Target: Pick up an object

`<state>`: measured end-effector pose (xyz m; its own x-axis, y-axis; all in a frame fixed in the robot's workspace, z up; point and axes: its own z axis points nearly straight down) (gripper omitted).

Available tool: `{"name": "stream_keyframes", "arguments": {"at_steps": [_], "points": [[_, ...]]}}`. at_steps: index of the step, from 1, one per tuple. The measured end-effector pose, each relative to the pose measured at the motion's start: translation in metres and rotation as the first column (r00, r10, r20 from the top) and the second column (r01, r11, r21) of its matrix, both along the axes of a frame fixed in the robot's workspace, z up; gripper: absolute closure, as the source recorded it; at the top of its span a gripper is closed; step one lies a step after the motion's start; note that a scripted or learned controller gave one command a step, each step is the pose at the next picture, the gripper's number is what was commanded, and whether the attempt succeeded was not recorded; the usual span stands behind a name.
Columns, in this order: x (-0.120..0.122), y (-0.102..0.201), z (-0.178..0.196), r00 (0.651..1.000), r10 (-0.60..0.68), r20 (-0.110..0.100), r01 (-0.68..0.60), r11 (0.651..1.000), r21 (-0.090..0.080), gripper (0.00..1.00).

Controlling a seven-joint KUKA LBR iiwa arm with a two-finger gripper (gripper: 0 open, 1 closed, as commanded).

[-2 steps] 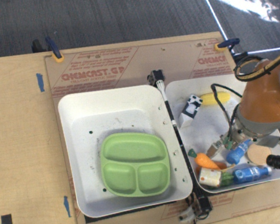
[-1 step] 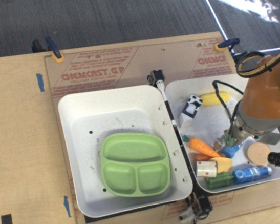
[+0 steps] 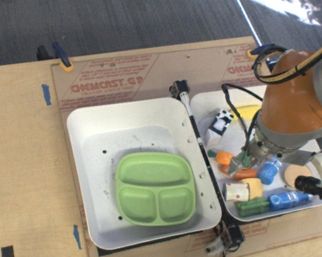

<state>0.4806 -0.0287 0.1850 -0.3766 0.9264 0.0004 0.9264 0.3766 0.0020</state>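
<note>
Gripper low in right bin, lower right of frame; orange toy just left; finger state unclear.

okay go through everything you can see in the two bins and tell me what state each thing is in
Green tray: flat, right way up, in the left bin.
Gripper: low in the right bin, over the orange toy; grip hidden.
Blue bottle: lying on its side.
Green block: lying flat by the near wall.
Black-and-white toy: lying loose, apart from the pile.
</note>
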Motion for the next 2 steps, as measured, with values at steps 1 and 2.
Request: {"name": "stream_keyframes", "arguments": {"at_steps": [1, 2], "points": [[-0.001, 0.045, 0.000, 0.937, 0.349, -0.002, -0.349, 0.937, 0.000, 1.00], [-0.001, 0.025, 0.000, 0.905, 0.426, -0.001, -0.426, 0.905, -0.001, 1.00]]}}
